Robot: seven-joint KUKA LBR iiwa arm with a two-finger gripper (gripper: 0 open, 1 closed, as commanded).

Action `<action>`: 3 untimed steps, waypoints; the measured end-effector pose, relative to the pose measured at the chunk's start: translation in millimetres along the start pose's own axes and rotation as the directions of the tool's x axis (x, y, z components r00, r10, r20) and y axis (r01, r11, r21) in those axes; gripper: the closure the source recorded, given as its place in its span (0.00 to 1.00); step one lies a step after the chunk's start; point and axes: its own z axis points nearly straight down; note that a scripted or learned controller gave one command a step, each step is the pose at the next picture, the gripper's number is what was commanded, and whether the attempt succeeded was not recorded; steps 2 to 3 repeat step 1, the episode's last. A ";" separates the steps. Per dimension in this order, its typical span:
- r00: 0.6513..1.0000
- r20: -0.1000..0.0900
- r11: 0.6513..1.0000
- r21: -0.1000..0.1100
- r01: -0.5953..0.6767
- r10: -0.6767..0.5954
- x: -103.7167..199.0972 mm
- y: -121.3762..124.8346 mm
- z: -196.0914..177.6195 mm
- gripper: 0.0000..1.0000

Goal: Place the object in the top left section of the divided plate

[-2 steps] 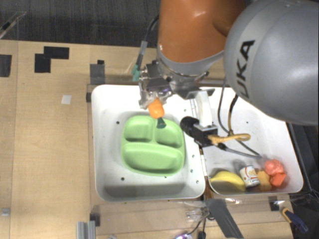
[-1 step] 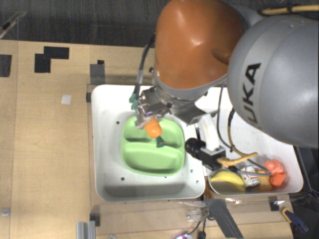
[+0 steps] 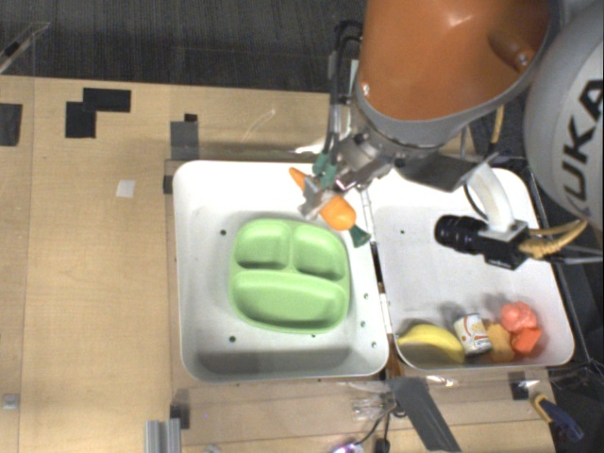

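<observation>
The gripper [image 3: 330,196] pinches a carrot [image 3: 332,209] at the plate's [image 3: 288,276] one o'clock edge. Carrying is under way. Next, it likely shifts toward nine o'clock, over the top-left section.

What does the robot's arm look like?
The arm is big and round, grey with a shiny orange band and black letters on its side. Its gripper is small, metal-grey with teal bits. Thin black cables run down to it.

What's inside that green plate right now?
The green divided plate shows three bare sections, two small ones at the top and a wide one below. An orange object sits at the gripper just above its top right edge. The arm covers nothing of the plate.
</observation>
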 end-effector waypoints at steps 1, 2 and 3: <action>1.000 -0.001 1.000 0.003 -0.016 0.016 -29.3 10.9 115.8 1.00; 1.000 -0.001 1.000 0.003 -0.016 0.016 -29.3 10.9 115.8 1.00; 1.000 -0.001 1.000 0.003 -0.016 0.016 -29.3 10.9 115.8 1.00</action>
